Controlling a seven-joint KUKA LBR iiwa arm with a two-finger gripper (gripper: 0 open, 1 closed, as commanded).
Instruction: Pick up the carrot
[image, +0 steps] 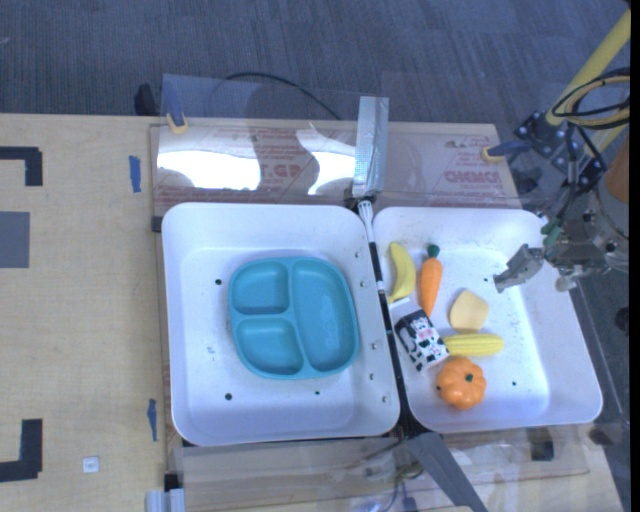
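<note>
Carrot (430, 282) lay untouched in right bin (570, 385), beside banana (401, 270). Gripper (520, 268) hovered well apart, jaws' state impossible to tell; whole grasp remained.

Bright, even light is filling the room from above. White glare is shining off the clear plastic sheet (250, 165) at twelve o'clock. The two white bins (190, 330) are glowing, with soft, faint shadows. Everything is looking slightly fuzzy, and the arm (585, 235) at three o'clock is looking blurriest.
</note>
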